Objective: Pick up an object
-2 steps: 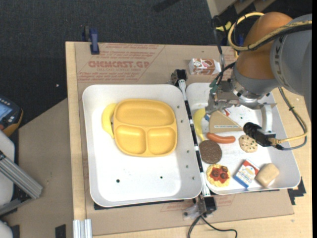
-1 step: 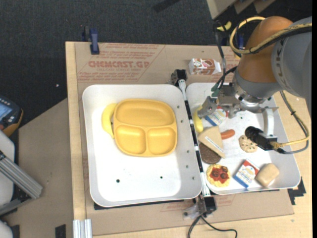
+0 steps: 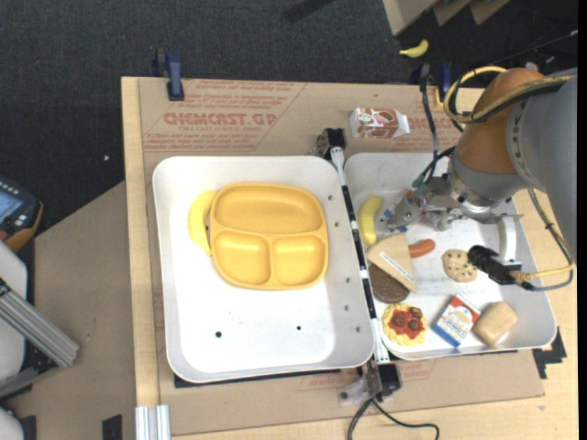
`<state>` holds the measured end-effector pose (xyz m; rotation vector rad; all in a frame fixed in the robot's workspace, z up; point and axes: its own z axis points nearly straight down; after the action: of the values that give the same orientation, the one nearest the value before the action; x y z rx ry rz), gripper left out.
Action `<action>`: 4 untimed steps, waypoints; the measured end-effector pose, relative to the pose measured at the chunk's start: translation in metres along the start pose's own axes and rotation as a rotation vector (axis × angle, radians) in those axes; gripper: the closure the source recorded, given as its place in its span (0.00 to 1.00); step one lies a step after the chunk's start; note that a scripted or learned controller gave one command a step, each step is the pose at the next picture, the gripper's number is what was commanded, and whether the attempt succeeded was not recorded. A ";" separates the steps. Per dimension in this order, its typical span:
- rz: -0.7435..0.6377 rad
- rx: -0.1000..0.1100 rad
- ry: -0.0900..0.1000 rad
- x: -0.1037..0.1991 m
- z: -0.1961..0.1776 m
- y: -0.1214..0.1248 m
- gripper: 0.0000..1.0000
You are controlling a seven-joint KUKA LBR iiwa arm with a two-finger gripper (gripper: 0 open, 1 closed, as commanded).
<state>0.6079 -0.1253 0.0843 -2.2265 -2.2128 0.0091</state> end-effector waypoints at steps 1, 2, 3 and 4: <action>-0.007 -0.008 0.001 0.005 -0.017 0.002 1.00; -0.002 -0.011 -0.003 -0.054 -0.063 -0.019 1.00; -0.017 -0.008 0.007 0.066 -0.131 -0.065 1.00; -0.007 -0.004 0.003 0.059 -0.127 -0.064 0.00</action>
<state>0.5446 -0.0659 0.2117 -2.2196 -2.2211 0.0007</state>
